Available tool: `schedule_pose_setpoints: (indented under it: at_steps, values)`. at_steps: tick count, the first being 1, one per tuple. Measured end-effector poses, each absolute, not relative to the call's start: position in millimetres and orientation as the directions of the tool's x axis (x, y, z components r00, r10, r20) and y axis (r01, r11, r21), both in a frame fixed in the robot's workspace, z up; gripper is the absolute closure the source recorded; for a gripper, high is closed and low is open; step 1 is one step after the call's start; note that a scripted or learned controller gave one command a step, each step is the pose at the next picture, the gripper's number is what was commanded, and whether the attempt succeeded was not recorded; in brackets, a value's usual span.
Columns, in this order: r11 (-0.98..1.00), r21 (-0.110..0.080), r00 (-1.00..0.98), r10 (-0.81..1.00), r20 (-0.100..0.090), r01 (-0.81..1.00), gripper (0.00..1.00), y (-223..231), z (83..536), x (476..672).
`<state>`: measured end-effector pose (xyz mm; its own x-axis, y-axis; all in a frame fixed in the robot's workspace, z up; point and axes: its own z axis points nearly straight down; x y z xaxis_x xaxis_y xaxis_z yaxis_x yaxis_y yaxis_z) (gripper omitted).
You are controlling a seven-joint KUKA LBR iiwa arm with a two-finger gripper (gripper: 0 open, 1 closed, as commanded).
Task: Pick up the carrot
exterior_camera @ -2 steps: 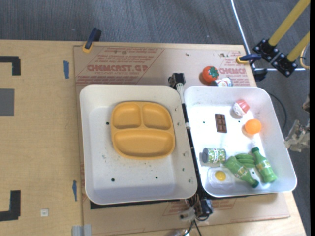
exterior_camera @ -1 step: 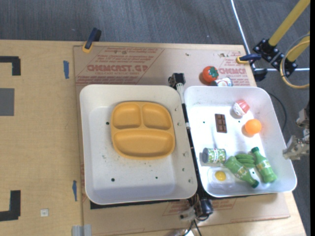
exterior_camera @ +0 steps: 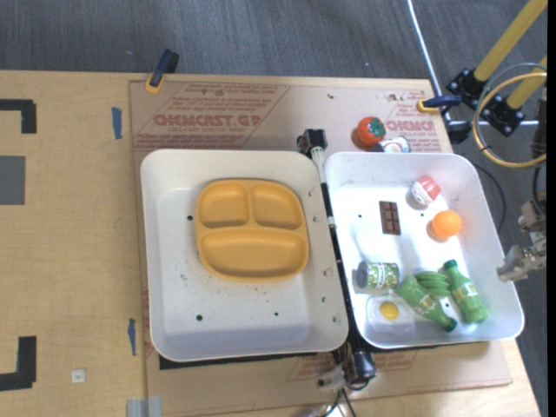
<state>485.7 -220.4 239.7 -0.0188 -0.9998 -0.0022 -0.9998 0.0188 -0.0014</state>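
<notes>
An orange-red item with a green top (exterior_camera: pixel 369 131), the only carrot-like thing here, lies on the cardboard just behind the right bin (exterior_camera: pixel 347 233), outside it. A round orange ball (exterior_camera: pixel 446 224) rests inside that bin near its right wall. At the view's right edge a grey metal part, apparently my gripper (exterior_camera: pixel 521 254), hangs just beyond the right bin's rim. It is far from the carrot-like item and nothing shows in it.
The right bin also holds a chocolate bar (exterior_camera: pixel 390 217), a red-and-white piece (exterior_camera: pixel 423 191), a green can (exterior_camera: pixel 378 274), green bottles (exterior_camera: pixel 452 295) and a fried egg (exterior_camera: pixel 388 311). The left bin (exterior_camera: pixel 165 259) holds a yellow divided plate (exterior_camera: pixel 252 229). Cables and a yellow stand (exterior_camera: pixel 508 50) stand at the back right.
</notes>
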Motion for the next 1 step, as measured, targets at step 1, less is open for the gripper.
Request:
schedule_pose_setpoints:
  at_steps: [1]
  values:
    - [-0.176, -0.004, 0.176, -0.984, -0.001, -0.984, 1.0, -223.1, 247.9, 480.3]
